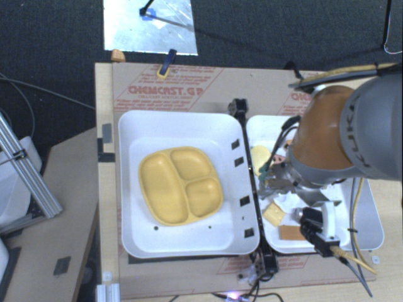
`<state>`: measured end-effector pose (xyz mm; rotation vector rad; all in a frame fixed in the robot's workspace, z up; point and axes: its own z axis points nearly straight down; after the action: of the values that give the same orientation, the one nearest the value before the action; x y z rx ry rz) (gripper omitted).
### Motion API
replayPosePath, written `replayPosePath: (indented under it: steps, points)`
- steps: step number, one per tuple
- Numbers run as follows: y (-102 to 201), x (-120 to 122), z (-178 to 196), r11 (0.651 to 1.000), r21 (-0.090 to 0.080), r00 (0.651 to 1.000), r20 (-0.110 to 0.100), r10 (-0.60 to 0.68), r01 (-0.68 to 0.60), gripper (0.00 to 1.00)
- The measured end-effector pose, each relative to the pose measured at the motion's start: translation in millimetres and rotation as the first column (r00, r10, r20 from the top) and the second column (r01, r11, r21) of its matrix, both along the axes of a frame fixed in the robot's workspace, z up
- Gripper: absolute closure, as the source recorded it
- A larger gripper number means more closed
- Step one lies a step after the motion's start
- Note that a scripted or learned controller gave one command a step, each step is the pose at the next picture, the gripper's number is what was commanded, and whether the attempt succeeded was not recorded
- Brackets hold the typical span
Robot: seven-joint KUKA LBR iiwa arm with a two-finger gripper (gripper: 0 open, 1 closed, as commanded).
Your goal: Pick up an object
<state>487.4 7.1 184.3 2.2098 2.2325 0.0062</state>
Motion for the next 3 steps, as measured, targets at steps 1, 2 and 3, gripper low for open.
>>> replayPosePath:
  steps: [1, 2, 3]
  points:
    - [43.5, 0.3, 33.5, 1.000, 0.000, 1.000, 0.002, 0.000, 0.000, 1.00]
    - [85.7, -1.2, 13.4, 1.000, -0.001, 1.000, -0.004, -0.003, 0.003, 1.00]
    - [168.5, 4.5, -83.7, 1.000, 0.001, 1.000, 0.013, -0.013, 0.013, 1.00]
